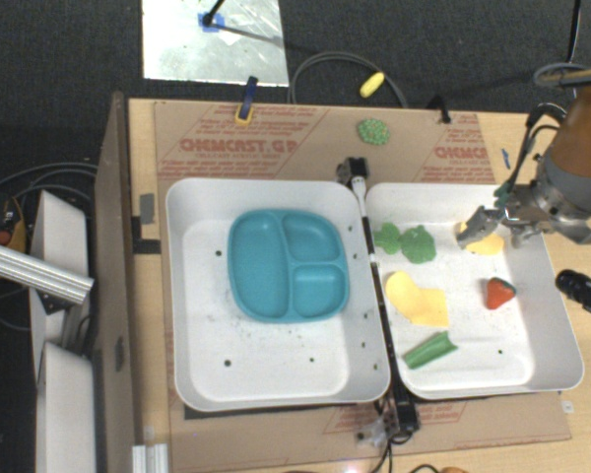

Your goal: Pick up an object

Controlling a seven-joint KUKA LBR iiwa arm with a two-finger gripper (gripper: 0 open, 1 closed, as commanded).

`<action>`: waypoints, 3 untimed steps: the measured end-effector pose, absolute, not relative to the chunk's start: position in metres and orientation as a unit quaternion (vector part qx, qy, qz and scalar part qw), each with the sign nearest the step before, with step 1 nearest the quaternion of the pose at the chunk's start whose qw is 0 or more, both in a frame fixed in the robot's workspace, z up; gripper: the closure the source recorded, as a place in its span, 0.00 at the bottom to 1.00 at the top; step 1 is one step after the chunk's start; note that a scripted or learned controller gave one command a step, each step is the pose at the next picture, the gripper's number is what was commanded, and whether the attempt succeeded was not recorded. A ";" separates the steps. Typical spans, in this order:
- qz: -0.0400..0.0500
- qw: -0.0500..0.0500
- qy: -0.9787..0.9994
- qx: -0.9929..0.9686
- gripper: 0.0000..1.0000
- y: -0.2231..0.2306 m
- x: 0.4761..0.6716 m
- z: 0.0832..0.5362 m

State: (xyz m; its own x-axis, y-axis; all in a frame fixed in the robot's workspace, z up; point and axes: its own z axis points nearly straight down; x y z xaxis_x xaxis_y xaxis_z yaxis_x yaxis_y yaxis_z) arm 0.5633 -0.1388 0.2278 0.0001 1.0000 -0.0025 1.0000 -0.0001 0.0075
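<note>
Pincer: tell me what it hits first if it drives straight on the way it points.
The pincer points left and down over the right bin. Likely first contact is the yellow piece directly beneath it, though depth is unclear; beyond that lie the green pieces.

Arm (581,156) cut off at right edge

Two white bins (192,363) are counted, with one blue divided plate (288,266), two green leafy pieces (406,241), two yellow pieces (419,302), one strawberry (498,292) and one green pod (430,349).
</note>
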 end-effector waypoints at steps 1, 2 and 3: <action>-0.002 -0.005 0.709 0.705 0.00 -0.093 0.542 0.106; 0.001 0.001 0.708 0.707 0.00 -0.115 0.565 0.098; 0.001 0.003 0.707 0.707 0.00 -0.161 0.593 0.153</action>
State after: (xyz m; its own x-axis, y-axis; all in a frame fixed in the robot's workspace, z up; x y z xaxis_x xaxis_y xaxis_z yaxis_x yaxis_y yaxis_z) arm 0.5926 -0.1605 0.1526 0.0004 1.0000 -0.0030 1.0000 -0.0003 0.0063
